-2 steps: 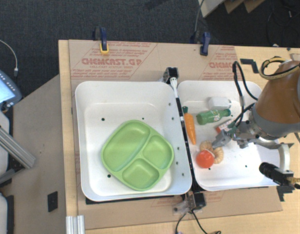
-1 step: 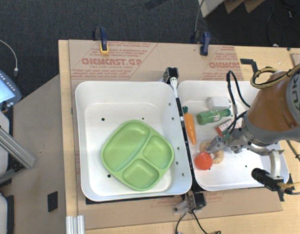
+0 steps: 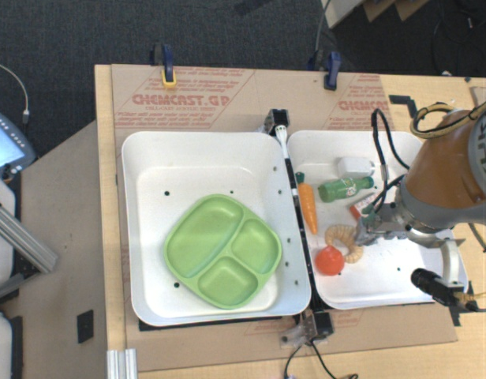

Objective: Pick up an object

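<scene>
The right bin (image 3: 385,287) holds an orange carrot (image 3: 307,206), a green bottle (image 3: 345,188), a white object (image 3: 355,166), a red tomato-like ball (image 3: 330,260), a tan pretzel-shaped piece (image 3: 343,239) and a small red item (image 3: 358,210). My gripper (image 3: 368,231) hangs low in this bin, just right of the tan piece and below the small red item. The grey wrist and orange band (image 3: 444,172) cover most of it from above.
The left bin (image 3: 140,212) holds a green divided plate (image 3: 222,249). A black rail (image 3: 291,188) with clamps runs between the two bins. Blue clamps (image 3: 167,61) sit at the back of the cardboard-covered bench. Cables (image 3: 381,144) loop over the right bin's far side.
</scene>
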`<state>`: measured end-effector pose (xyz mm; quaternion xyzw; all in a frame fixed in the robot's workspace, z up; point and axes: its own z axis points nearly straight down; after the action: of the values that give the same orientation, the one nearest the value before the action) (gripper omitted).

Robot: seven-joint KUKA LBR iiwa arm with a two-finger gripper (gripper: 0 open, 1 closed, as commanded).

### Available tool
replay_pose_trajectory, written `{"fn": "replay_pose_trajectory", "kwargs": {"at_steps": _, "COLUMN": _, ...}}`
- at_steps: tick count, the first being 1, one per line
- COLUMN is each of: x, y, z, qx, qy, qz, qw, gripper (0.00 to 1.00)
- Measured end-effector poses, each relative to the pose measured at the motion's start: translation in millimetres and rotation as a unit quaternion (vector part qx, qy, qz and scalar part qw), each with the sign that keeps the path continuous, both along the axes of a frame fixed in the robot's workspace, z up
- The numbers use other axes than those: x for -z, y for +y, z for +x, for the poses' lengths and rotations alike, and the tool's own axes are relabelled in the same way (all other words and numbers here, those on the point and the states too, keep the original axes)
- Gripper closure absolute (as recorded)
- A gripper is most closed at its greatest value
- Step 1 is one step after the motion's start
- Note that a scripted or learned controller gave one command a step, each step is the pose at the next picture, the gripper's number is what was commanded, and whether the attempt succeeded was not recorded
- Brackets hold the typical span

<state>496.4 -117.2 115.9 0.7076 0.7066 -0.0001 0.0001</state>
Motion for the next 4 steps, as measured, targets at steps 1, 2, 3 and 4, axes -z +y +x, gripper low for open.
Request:
{"fn": "replay_pose_trajectory", "kwargs": {"at_steps": 1, "x": -63, "y": 2, "z": -1, "qx": -0.001, "qy": -0.003, "qz": -0.0008, "qw": 1.0, "gripper": 1.0}}
{"fn": "replay_pose_trajectory", "kwargs": {"at_steps": 2, "x": -127, "y": 5, "z": 2, "qx": -0.002, "qy": -0.004, "qz": -0.0009, "qw": 1.0, "gripper": 1.0}}
{"fn": "replay_pose_trajectory", "kwargs": {"at_steps": 3, "x": -135, "y": 5, "z": 3, "qx": -0.001, "qy": -0.002, "qz": -0.0005, "qw": 1.0, "gripper": 1.0}}
{"fn": "replay_pose_trajectory", "kwargs": {"at_steps": 4, "x": -135, "y": 62, "z": 25, "qx": -0.004, "qy": -0.001, "qz": 0.0006, "qw": 1.0, "gripper": 1.0}}
